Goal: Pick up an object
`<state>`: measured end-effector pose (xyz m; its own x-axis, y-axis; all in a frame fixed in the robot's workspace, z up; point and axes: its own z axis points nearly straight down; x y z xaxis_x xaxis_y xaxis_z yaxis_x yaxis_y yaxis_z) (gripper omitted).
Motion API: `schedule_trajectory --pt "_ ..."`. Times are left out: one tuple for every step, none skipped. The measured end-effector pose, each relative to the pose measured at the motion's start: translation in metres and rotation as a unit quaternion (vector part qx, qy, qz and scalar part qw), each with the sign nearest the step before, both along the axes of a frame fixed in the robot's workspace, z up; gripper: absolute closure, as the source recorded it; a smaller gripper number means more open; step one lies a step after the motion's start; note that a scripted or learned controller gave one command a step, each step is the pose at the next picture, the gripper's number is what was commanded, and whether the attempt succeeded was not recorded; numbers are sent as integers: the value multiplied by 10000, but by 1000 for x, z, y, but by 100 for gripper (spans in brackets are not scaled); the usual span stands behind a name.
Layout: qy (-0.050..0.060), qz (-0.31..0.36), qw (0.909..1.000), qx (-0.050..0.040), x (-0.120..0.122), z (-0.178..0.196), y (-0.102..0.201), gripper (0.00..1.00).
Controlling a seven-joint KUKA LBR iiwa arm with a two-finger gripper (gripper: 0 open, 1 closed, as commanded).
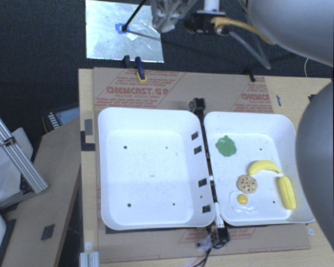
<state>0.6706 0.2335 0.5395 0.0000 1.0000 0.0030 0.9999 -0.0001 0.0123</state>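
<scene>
**Five small items in the right bin, gripper up at the far edge**

Two shallow white bins sit side by side on a brown cardboard sheet [172,88] printed with red lettering. Their inner walls touch along a line of small black clips [198,150].

The left bin [104,156] shows a white floor marked with a few dark dots.

The right bin [284,128] holds everything there is to pick up, all lying loose on its floor:
- A flat green leafy piece [226,146] lies near the bin's middle, apart from the rest.
- A curved yellow banana [264,166] lies below and to the right of it.
- A round speckled cookie [247,183] is just beside the banana's left end.
- A fried egg [242,201], white with a yellow yolk, sits just under the cookie near the bin's front wall.
- A stubby yellow item [286,192], possibly a corn cob, lies lengthwise near the right wall, just under the banana's right end.

The grey arm [297,26] crosses the upper right corner. What appears to be the gripper [167,15] is a blurred pale shape at the top edge, over a shiny metal sheet [112,36] beyond the bench and well apart from both bins. It is too blurred to tell whether it is open or closed, and nothing can be made out in its grasp.
</scene>
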Motion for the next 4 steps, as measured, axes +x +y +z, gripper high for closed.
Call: schedule_trajectory --pt "95 21 10000 -21 -47 -71 1 100" --pt "29 7 10000 -8 -2 -2 0 100" --pt "73 17 10000 -15 -35 -58 1 100" --pt "39 7 10000 -10 -2 -12 0 100"
